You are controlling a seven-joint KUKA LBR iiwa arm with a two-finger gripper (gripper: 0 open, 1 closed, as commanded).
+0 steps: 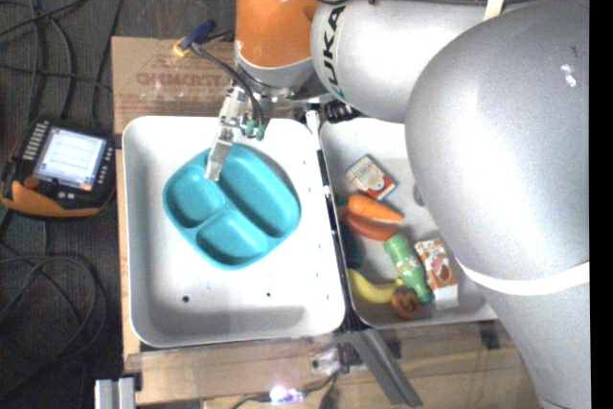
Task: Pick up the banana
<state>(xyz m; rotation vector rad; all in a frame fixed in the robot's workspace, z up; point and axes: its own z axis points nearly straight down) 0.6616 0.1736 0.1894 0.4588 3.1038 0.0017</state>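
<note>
**End effector over the wrong bin, banana untouched**

The end effector [218,158] hangs over the left bin [153,302], its tip just above the rim of the blue divided tray [235,206] lying there. Nothing sits between its parts; whether it is released or clenched cannot be told from this slanted view. The banana [369,285] lies in the right bin [378,144], near the front, partly under a green bottle [407,265] and beside a carrot [374,209] and small cartons. The task looks to be at the approach step, with no grasp made. The next move calls for a travel across the divider to the right bin, then a descent onto the banana's exposed curve, keeping clear of the bottle crowding it.

Both bins rest on a wooden table [163,77]. The floor beyond is dark carpet strewn with cables, and a teach pendant [57,168] lies to the left.
</note>
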